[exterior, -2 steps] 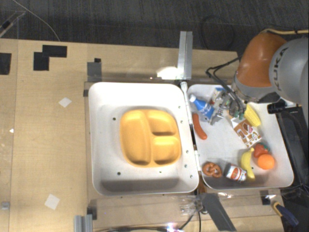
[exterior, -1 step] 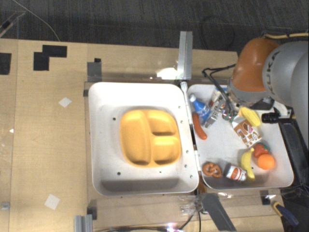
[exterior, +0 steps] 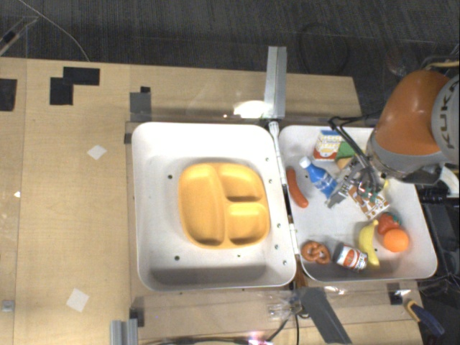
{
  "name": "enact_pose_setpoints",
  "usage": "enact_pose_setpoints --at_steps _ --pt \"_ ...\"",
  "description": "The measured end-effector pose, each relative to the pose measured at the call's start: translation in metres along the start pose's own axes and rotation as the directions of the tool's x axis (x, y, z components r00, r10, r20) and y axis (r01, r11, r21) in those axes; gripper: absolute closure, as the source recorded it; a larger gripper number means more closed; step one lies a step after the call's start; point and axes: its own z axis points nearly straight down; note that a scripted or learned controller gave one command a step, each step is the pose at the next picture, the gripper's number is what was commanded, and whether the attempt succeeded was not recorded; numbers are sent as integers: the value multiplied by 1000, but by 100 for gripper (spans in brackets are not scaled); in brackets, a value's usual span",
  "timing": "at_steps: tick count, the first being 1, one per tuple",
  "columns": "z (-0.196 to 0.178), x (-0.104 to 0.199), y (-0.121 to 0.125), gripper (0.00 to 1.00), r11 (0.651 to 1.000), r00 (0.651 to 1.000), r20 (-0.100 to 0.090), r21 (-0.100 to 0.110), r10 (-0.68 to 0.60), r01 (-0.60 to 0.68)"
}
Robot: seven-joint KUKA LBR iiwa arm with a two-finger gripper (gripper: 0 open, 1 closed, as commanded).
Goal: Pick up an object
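1. The left bin [exterior: 144, 214] is sitting on the wooden bench [exterior: 65, 214], and a yellow divided tray [exterior: 223, 203] is lying in its middle, with one long compartment on the left and two smaller ones on the right.
2. The right bin [exterior: 424, 264] is standing just beside it, the two rims touching along a shared edge.
3. A red hot dog [exterior: 296, 187] is lying along the right bin's left wall.
4. A pretzel [exterior: 314, 251] is resting near the front left corner, with a small can [exterior: 351, 258] lying on its side just right of it.
5. A blue bottle [exterior: 318, 176] is lying near the bin's centre, and a white carton [exterior: 328, 146] is sitting behind it toward the back wall.
6. The gripper [exterior: 350, 184] is hanging low over the middle of the bin, just beside the blue bottle; whether its fingers are apart or together cannot be told.
7. A banana [exterior: 369, 237], a red fruit [exterior: 388, 222] and an orange [exterior: 395, 241] are clustering at the front right.
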Motion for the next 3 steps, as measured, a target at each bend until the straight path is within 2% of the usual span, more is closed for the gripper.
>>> enact_pose_setpoints --at_steps 1,2,3 --pt "46 -100 -19 100 999 999 2 0 -38 38" --pt "-54 -81 8 100 966 966 2 -2 258 -258" --pt "-63 -82 10 100 968 968 5 -2 252 -252"
